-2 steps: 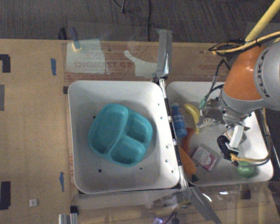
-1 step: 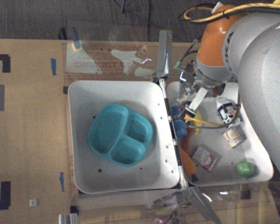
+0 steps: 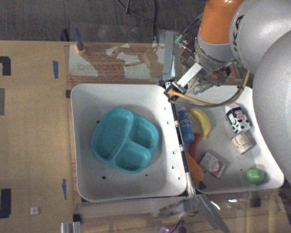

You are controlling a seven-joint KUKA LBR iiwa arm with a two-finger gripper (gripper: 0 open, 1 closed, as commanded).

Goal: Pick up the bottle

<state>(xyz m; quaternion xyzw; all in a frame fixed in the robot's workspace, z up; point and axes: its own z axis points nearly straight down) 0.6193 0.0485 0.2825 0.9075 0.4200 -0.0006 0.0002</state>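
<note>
The blue bottle (image 3: 186,126) lies along the left wall of the right bin (image 3: 269,154), its cap pointing toward the far edge. A yellow banana (image 3: 202,121) lies right beside it. My gripper (image 3: 205,83) hangs over the far end of the right bin, above and a little to the right of the bottle's cap end, with nothing seen in it.
The right bin also holds a red item (image 3: 194,144), an orange carrot (image 3: 195,167), a pink packet (image 3: 212,164), a cow-patterned cup (image 3: 236,119), a small can (image 3: 242,142) and a green ball (image 3: 255,175). A teal divided plate (image 3: 125,140) sits in the left bin (image 3: 82,130).
</note>
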